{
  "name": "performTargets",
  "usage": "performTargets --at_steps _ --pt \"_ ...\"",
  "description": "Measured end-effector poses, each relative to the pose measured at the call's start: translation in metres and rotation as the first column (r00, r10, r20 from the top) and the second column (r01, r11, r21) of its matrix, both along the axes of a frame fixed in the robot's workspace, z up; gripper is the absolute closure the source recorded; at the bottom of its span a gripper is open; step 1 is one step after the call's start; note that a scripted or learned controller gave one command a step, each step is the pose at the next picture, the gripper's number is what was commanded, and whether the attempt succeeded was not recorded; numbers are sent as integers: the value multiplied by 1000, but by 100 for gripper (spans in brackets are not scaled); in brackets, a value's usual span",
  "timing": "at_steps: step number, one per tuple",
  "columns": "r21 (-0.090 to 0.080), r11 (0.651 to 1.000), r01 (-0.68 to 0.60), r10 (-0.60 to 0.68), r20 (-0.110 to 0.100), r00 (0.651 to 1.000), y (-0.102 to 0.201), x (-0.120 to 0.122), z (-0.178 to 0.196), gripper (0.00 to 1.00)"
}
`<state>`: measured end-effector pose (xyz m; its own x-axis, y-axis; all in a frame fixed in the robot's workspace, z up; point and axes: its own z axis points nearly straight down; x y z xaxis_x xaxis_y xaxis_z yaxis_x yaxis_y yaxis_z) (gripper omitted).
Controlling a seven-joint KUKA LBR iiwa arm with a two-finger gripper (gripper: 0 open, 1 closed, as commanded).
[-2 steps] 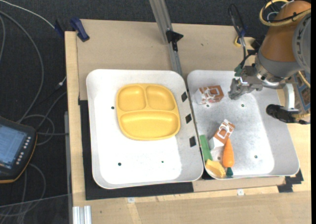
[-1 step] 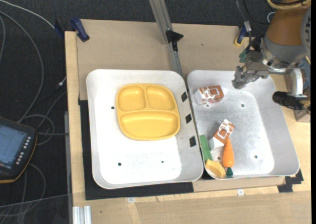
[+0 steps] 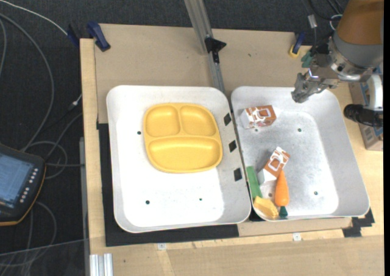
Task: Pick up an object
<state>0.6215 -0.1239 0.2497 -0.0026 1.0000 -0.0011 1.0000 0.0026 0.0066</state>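
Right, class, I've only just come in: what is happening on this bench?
A robot arm reaches in, its pincer over the far edge of the right bin, nothing seen between its fingers. That bin holds two small cartons, a carrot and other toy food. A yellow divided plate lies in the left bin.

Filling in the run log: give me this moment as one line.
pincer: over right bin's far edge | holding: nothing seen | right bin: two cartons, carrot | left bin: yellow tray
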Motion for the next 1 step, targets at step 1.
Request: performTargets --at_steps 1 --pt "3 1000 -3 3 -8 1000 46 4 -9 100"
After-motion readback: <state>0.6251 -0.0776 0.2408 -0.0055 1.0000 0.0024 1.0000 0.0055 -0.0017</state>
